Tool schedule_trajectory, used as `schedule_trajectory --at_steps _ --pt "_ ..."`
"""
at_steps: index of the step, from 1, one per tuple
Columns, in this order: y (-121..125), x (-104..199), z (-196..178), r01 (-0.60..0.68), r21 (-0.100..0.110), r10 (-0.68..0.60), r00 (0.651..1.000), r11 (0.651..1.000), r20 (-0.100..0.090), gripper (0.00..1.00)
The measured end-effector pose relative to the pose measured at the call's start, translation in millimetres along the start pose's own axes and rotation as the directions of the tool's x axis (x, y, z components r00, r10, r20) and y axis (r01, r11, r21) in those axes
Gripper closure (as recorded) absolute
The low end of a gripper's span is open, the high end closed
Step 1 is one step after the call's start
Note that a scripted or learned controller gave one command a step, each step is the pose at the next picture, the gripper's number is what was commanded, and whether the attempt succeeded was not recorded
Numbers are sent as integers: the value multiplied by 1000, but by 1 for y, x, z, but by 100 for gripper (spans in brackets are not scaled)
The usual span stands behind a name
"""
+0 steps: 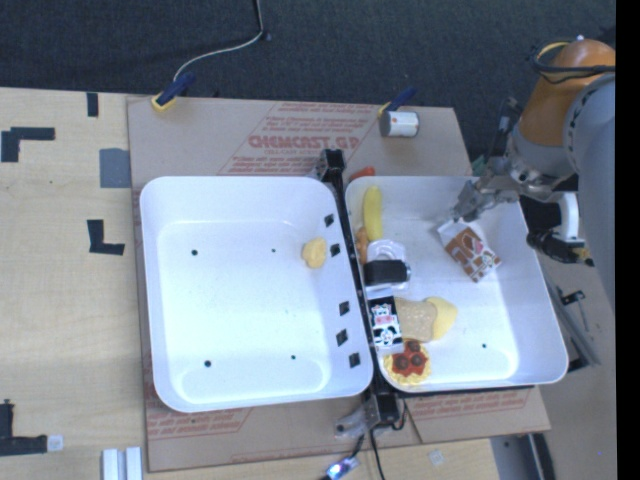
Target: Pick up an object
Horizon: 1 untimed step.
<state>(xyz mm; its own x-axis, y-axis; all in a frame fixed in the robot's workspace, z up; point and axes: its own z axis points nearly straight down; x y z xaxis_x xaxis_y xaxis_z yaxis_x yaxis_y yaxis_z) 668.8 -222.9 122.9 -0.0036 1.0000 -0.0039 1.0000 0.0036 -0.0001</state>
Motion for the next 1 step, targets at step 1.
schedule_trajectory --at_steps 1 --pt "-10 75 -110 5 -10 -5 1000 1000 -5 100"
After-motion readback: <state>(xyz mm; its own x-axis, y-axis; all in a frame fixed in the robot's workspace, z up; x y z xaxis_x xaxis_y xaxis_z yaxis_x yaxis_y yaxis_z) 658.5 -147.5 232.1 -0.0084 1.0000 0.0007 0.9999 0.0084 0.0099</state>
